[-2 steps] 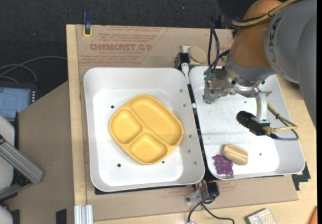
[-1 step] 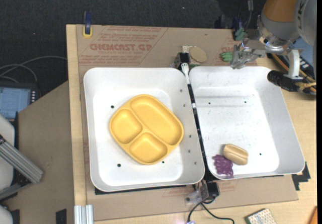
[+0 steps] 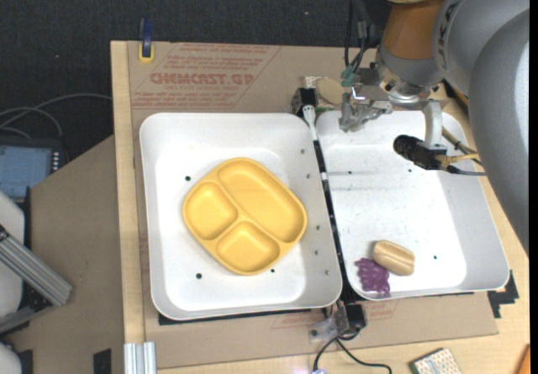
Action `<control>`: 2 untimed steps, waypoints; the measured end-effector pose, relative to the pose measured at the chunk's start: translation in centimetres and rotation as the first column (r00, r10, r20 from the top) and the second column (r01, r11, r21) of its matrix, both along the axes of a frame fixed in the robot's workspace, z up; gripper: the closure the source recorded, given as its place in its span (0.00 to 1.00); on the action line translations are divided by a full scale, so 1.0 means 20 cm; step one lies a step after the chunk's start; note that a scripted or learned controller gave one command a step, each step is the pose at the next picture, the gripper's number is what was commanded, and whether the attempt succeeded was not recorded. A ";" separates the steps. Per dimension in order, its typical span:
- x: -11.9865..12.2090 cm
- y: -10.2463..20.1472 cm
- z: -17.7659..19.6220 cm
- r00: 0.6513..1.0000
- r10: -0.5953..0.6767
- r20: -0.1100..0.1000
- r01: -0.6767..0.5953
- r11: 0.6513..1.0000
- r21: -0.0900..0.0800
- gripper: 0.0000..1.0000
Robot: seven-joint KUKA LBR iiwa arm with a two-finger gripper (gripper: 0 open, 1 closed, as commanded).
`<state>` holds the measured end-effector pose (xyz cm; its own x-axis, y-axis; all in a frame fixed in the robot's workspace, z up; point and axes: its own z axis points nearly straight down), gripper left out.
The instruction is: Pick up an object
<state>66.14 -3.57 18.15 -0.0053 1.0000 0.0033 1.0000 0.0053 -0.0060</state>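
While gripper (image 3: 363, 114) hangs over right bin's (image 3: 471, 221) far corner, I can't tell its state; bread roll (image 3: 393, 257), purple grapes (image 3: 373, 276) untouched.

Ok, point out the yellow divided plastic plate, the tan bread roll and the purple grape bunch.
yellow divided plastic plate (image 3: 244, 215), camera view, centre ridge.
tan bread roll (image 3: 393, 257), camera view, top.
purple grape bunch (image 3: 372, 276), camera view, middle.

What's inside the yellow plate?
The yellow plate in the left bin has three sections, and all look bare. Whatever is under the plate is covered. The bread roll and purple grapes lie in the right bin.
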 end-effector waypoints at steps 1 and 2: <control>0.03 0.15 0.27 1.000 -0.001 0.015 0.001 1.000 -0.003 1.00; 0.03 -0.14 0.36 1.000 -0.010 0.012 0.010 1.000 -0.007 1.00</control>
